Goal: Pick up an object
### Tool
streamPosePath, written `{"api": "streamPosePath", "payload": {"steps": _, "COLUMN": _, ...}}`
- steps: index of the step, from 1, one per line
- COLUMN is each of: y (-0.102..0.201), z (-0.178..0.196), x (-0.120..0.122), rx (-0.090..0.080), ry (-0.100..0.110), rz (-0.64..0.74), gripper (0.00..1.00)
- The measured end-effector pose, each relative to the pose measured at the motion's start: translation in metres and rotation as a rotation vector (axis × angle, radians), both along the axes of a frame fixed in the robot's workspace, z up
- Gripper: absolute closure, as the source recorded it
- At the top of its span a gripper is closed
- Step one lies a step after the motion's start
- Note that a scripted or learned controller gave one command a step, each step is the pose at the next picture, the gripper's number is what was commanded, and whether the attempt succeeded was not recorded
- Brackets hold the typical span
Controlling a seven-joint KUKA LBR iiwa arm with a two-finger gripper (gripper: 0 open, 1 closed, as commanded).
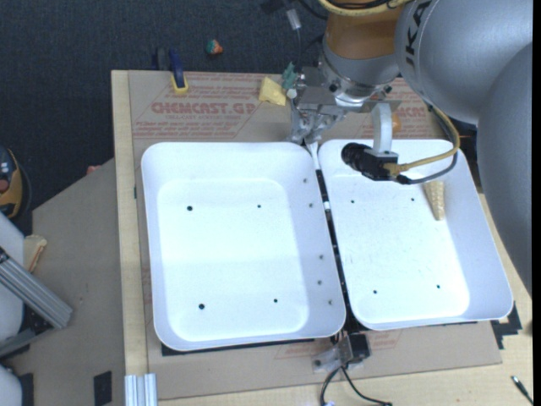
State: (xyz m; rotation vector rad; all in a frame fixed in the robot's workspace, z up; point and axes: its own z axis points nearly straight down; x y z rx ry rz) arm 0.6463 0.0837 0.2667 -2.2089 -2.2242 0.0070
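The glossy white left bin [161, 176] has rounded corners. The metal gripper [306, 135] hangs over the bins' shared far rim; open or closed, I cannot tell. A tan tapered cone [434, 198] lies in the right bin [473, 269], well apart from the gripper.

There are two shallow white plastic bins, one on the view's left [228, 252] and one on the view's right [406, 260]. There is one pale tan cone [435, 200], one small yellow wedge [272, 91], one blue and yellow clip [177, 74] and one tiny orange and green thing [215, 47].
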Motion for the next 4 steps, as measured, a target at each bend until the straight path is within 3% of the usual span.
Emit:
{"api": "streamPosePath", "payload": {"steps": 1, "y": 0.009, "z": 0.200, "x": 0.007, "rx": 0.001, "ry": -0.030, "rz": -0.005, "gripper": 1.00}}
{"api": "streamPosePath", "payload": {"steps": 2, "y": 0.003, "z": 0.092, "x": -0.039, "rx": -0.003, "ry": 0.005, "rz": -0.009, "gripper": 1.00}}
{"api": "streamPosePath", "payload": {"steps": 3, "y": 0.075, "z": 0.010, "x": 0.002, "rx": -0.001, "ry": -0.001, "rz": 0.000, "gripper": 1.00}}
{"api": "streamPosePath", "payload": {"steps": 4, "y": -0.016, "z": 0.081, "x": -0.026, "rx": -0.004, "ry": -0.016, "rz": -0.015, "gripper": 1.00}}
